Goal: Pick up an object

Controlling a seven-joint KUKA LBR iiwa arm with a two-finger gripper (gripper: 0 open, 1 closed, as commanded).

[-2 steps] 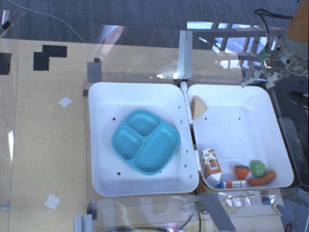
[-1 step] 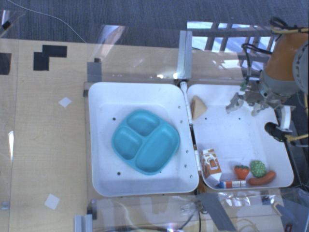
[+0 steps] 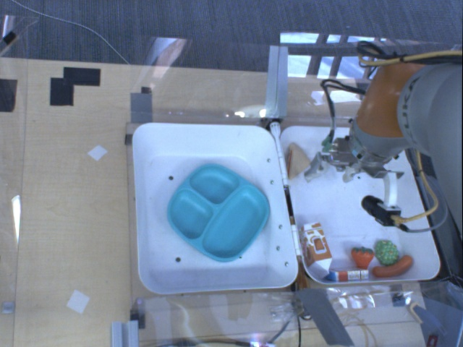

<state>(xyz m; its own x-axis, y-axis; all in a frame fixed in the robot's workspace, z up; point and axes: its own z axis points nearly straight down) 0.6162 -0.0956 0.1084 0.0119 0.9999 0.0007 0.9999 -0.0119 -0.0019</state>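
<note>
A blue plate (image 3: 219, 212) is lying in the left bin (image 3: 155, 270); toy food (image 3: 380, 257) is sitting in the right bin (image 3: 428, 255); the claw (image 3: 334, 166) is hanging open, empty.

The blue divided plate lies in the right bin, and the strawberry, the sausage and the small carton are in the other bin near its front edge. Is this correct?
Not quite. The camera view shows the blue divided plate in the left bin, not the right. The rest holds: the strawberry, sausage and small carton lie in the other bin, the right one, near its front edge.

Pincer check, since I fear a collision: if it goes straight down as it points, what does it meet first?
Probably the bare floor of the right bin; the pincer hangs above it, though depth is unclear.
</note>
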